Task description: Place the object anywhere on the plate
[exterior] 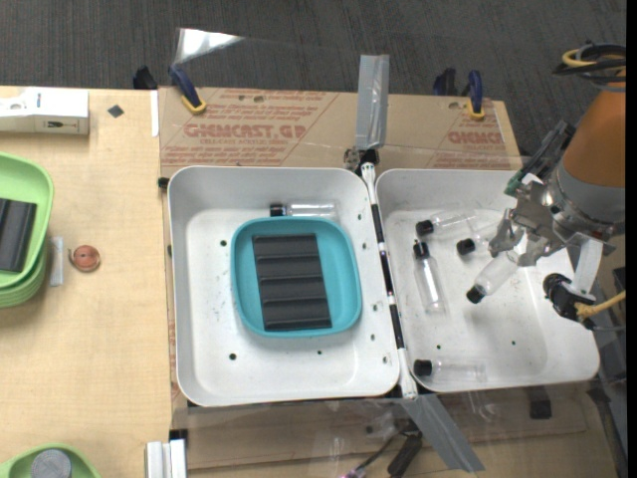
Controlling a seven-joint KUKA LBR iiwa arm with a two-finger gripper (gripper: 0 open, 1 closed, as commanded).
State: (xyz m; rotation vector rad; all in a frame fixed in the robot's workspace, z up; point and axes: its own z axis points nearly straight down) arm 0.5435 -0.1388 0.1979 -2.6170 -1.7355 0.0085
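Note:
A teal plate (346,267) with a dark ridged insert sits in the middle of the left bin (199,297). Several clear tubes with black caps lie in the right bin (557,357). My gripper (511,250) hangs over the right bin's right half, shut on one clear tube (490,272). That tube slants down to the left, and its black cap points at the bin floor. The plate is well to the left of the gripper, across the divider between the bins.
Loose tubes lie at the right bin's left side (429,277), top (445,225) and front edge (450,369). Another tube (302,209) rests in the left bin just behind the plate. A green tray (25,182) stands on the bench at far left.

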